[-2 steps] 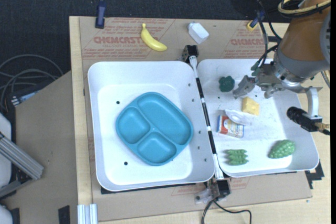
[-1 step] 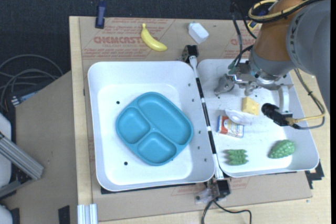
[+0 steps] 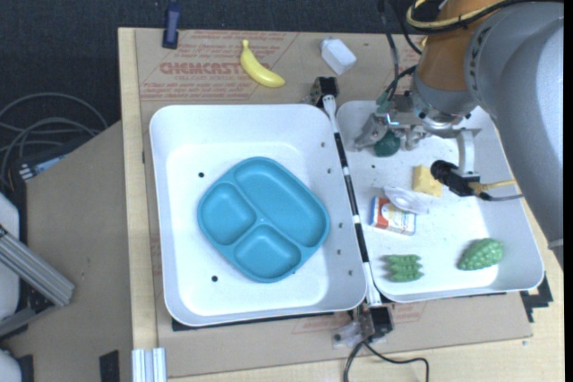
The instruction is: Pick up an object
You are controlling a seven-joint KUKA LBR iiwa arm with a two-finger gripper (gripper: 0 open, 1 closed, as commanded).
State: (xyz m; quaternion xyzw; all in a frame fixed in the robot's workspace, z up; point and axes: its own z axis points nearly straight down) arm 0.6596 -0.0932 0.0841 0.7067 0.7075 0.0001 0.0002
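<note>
**Reaching into the right bin, nothing lifted yet**

Far left on the surface: bare cardboard, with a small dark blue item near the back edge. Just right of that, behind the bins, a yellow banana and a small white block.

In the left bin: a blue divided plate, lying flat near the middle.

In the right bin: a small dark green thing at the back left, a red and white packet near the middle, a yellow piece just beyond it, a green pod-like toy at the front and a green bumpy toy front right.

Pincer low over the back left corner of the right bin, right by the dark green thing; opening and hold impossible to tell from this angle.

Judged step: the approach or the closing on a pick, lift not yet made. Next move calls for a sure close around the dark green thing, then a straight rise clear of the bin wall just beside it.
</note>
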